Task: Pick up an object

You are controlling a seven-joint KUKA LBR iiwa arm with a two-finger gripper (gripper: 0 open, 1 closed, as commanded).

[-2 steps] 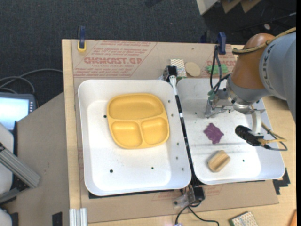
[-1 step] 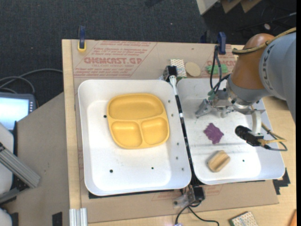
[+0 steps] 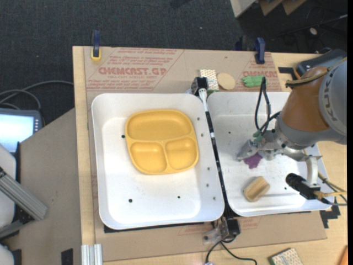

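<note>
Jaws (image 3: 255, 150) sit low over a purple object (image 3: 252, 160) mid right bin (image 3: 237, 200), seemingly for grasping; their spread is hidden.

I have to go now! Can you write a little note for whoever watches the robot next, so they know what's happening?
Gripper: down in the right bin, at the purple thing; can't tell if it has a grip.
Tan block: lying loose in the right bin, nearer the front.
Yellow tray: in the left bin.
Done: nothing lifted yet.
Left: grab one thing and raise it.
</note>
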